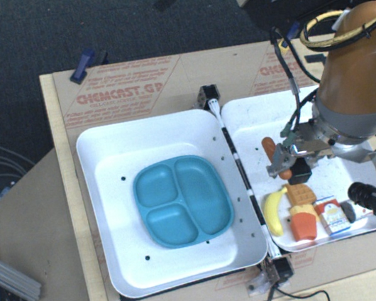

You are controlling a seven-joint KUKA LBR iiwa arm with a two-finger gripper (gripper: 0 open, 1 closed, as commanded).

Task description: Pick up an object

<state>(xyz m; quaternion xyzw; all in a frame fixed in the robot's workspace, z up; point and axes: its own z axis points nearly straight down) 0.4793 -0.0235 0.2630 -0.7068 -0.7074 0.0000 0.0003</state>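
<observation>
**Right bin: gripper low among small food items, no grasp visible**

Item 1, tool. Gripper (pixel 289 162), mounted under the orange-banded wrist, sits low over the middle of the right bin (pixel 254 116). Dark hardware overlaps the fingers from this angle, so whether they stand apart or together cannot be told, and nothing is seen between them.

Item 2, nearest candidate. Sausage (pixel 269 148), reddish-brown, lies just beside the gripper on its left and slightly toward the far wall. Long axis runs roughly front to back in the bin, a little tilted. In my judgement it is the likeliest target, since it lies closest to the tool.

Item 3, other contents, all nearer the front wall than the gripper: banana (pixel 276 211), yellow, curved, close to the divider; cracker (pixel 299 195), tan, just below the tool; orange block (pixel 303 224); small carton (pixel 334 217), red, white and blue.

Item 4, left bin (pixel 103 161). Holds a blue divided plate (pixel 182 200), well apart from the gripper.

Item 5, surroundings. Both bins rest on a cardboard-covered bench (pixel 127 88); dark floor and cables lie beyond.
</observation>
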